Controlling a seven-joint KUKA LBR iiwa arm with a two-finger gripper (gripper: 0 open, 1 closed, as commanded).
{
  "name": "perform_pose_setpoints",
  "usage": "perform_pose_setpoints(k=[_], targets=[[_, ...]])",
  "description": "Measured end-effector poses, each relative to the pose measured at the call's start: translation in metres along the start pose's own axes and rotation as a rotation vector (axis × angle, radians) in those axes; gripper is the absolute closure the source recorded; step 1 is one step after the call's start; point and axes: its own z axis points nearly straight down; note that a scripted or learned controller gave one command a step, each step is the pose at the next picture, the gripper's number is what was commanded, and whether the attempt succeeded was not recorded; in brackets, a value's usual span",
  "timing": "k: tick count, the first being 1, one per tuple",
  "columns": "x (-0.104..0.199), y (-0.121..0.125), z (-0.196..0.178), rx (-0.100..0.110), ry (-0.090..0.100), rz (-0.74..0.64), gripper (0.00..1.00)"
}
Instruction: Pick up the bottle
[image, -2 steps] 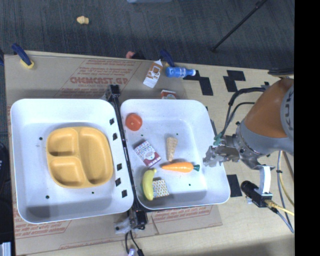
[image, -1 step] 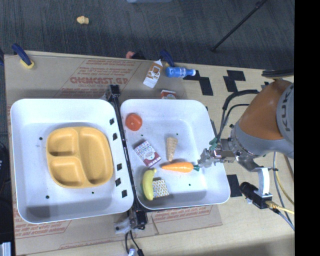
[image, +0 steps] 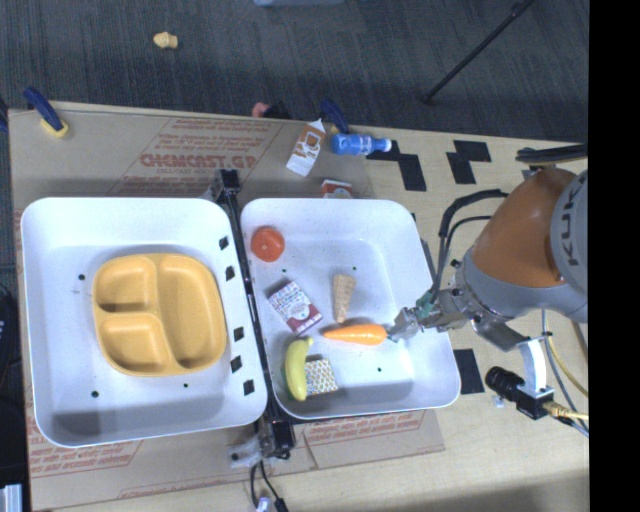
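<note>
Bottle (image: 358, 145) lies on its side on the bench (image: 500, 470), outside both bins, just beyond the far rim of the right bin (image: 437, 384) and near the bench's far edge. It is small and blue with a pale cap. Its long axis runs roughly along that far edge, and the cap end points toward the bench's right side, the blue body toward the left. A small carton (image: 305, 148) lies just beside it on the left, and a blue clamp (image: 333, 114) sits just behind it.

Inside the right bin are an orange ball (image: 267, 243), a cone (image: 343, 294), a red box (image: 294, 305), a carrot (image: 354, 335), a banana (image: 297, 369) and a checked packet (image: 320, 376). The left bin (image: 40, 400) holds a yellow tray (image: 158, 311).

The end effector (image: 406, 323) is low at the right bin's right side, its tip touching or just beside the carrot's right end, well apart from the bottle. Whether it is released or clenched I cannot tell; the tip is too small and blurred.

By my reading the task is at the approach step, with nothing grasped and the arm (image: 520, 250) in the wrong place. The next move calls for lifting clear of the bin, travelling over its far rim to the bottle, and turning the wrist so the grip closes across the bottle's short width, not along its length. The carton and clamp crowd it, so the descent needs care.
</note>
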Motion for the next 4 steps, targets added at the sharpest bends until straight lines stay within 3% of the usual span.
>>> perform_pose_setpoints(k=[1,2,3,4], targets=[[-0.007,-0.001,-0.022,-0.004,-0.003,0.287,1.0],[-0.003,0.0,-0.015,-0.001,-0.001,0.418,1.0],[0.002,0.0,0.0,-0.001,0.0,0.22,1.0],[0.021,0.003,-0.018,-0.004,-0.003,0.005,1.0]])
